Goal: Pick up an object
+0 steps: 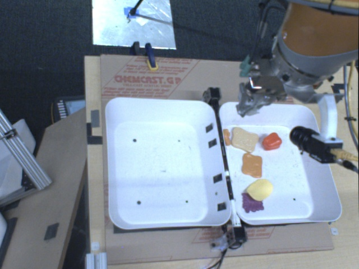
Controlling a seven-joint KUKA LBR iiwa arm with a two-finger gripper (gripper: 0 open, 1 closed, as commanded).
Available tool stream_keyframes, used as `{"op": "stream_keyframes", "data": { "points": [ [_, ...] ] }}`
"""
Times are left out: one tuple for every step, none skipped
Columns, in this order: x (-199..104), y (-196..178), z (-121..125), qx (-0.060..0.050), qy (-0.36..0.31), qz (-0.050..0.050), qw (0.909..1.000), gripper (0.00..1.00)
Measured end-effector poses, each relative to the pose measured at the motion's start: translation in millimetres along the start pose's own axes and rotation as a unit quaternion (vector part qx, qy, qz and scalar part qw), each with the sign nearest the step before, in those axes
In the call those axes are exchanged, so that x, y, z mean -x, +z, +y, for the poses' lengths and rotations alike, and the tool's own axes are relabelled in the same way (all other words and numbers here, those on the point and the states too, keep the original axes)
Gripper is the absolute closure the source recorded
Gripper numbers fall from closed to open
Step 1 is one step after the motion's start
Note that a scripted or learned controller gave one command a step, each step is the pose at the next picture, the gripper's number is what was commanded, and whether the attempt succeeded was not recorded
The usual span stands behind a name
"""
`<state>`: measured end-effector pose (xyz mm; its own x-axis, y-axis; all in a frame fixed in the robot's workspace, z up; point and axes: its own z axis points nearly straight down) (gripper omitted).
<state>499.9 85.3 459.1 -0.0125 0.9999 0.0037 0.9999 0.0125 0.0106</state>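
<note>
Left bin [157, 167] bare – toys [252, 164] crowd right bin [314, 200].

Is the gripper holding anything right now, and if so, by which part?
Nothing is seen held. The gripper hangs above the right bin's back edge, apart from the beige piece and the red piece.

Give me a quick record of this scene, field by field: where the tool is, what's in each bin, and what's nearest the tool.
tool: tool above the back edge of the right bin, nothing seen between its fingers
right bin contents: beige bread slice, red piece, orange piece, yellow lemon-like piece, purple grape-like piece
left bin: left bin, white, to the left of the right bin
nearest to tool: beige bread slice
arm: enters from the upper right
</note>
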Motion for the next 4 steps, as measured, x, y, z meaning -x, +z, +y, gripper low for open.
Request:
{"op": "stream_keyframes", "data": {
  "points": [
    [-47, 109, 23, -0.009, 0.002, -0.002, 1.0, 1.0],
    [-85, -25, -13, 0.002, 0.002, 0.002, 1.0, 1.0],
    [-146, -1, 26, -0.004, 0.002, -0.001, 1.0, 1.0],
    [-142, -2, 25, -0.004, 0.004, -0.001, 1.0, 0.0]
  ]
}}
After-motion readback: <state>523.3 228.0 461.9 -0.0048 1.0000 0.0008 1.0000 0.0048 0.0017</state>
